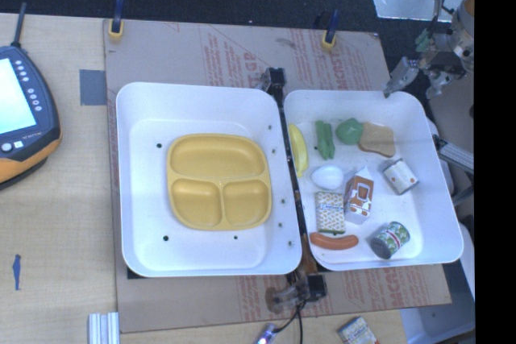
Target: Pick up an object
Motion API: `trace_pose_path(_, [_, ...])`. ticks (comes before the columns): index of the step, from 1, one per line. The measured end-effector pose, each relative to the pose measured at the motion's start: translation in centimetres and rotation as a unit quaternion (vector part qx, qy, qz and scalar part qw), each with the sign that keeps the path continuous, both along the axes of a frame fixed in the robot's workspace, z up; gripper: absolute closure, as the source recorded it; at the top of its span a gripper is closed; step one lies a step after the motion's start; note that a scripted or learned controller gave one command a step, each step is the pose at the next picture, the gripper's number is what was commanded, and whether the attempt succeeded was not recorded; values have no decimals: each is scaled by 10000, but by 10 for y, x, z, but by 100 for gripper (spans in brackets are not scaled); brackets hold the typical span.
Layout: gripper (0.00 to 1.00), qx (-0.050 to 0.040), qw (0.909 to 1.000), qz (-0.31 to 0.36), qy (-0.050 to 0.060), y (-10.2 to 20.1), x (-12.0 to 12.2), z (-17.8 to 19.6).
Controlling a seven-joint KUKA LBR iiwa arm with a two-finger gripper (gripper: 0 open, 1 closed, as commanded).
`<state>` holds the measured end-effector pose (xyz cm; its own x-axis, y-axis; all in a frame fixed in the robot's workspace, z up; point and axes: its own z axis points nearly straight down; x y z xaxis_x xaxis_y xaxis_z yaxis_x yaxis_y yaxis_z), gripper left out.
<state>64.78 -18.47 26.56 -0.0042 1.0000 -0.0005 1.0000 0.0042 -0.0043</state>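
Pendant [20, 113] sits at far left on the bench [64, 238]. Left bin [133, 246] holds a yellow divided tray [218, 180]. Right bin [439, 242] has all the pickable stuff: banana [299, 149] against its left wall, green pod [324, 138], green lump [349, 130], toast slice [377, 138], white egg [327, 176], patterned packet [330, 212], small carton [359, 197], sausage [334, 240], can [390, 239], small white cup [399, 176]. Gripper [421, 80] hangs above the right bin's top-right corner, jaws spread open, nothing between them, well apart from every item.
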Motion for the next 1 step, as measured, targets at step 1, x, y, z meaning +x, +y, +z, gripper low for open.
trace_pose_path(1, [0,-1,10000,11,5,83,8,-49])
